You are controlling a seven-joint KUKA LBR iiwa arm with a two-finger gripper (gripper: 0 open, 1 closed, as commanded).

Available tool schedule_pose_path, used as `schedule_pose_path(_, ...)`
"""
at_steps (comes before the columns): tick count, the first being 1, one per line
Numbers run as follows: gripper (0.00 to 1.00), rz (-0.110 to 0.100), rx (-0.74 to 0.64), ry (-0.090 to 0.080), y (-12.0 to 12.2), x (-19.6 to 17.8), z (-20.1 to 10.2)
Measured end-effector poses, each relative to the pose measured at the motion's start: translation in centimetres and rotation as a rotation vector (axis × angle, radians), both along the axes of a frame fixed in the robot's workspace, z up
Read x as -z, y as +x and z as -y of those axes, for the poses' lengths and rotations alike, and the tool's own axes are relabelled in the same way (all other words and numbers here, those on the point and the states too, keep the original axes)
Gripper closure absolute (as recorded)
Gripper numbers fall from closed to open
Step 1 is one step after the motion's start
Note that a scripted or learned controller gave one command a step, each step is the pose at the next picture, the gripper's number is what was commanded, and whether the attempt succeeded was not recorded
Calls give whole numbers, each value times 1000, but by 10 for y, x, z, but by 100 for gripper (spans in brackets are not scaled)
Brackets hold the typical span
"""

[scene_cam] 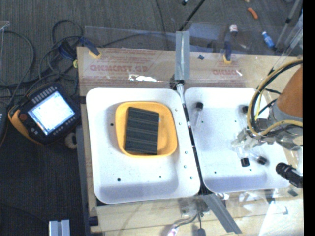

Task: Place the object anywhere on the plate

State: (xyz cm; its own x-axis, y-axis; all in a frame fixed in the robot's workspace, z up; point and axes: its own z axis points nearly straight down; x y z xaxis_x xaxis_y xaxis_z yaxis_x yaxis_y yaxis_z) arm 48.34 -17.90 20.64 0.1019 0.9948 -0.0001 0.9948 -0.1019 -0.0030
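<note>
Camera view showed the pincer (pixel 248 149) low over the right bin (pixel 216 176), near its right side, among yellow cables (pixel 258 107) (whether it was wide or narrow I could not tell). Well apart, in the left bin (pixel 103 181), the dark ribbed block (pixel 142 131) lay flat on the yellow plate (pixel 170 141). Both bins sat on the bench (pixel 123 65).
</note>
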Motion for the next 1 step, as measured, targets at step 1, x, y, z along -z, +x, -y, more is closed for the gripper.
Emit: schedule_pose_path(1, 0, 0, 0, 0, 0, 0, 0)
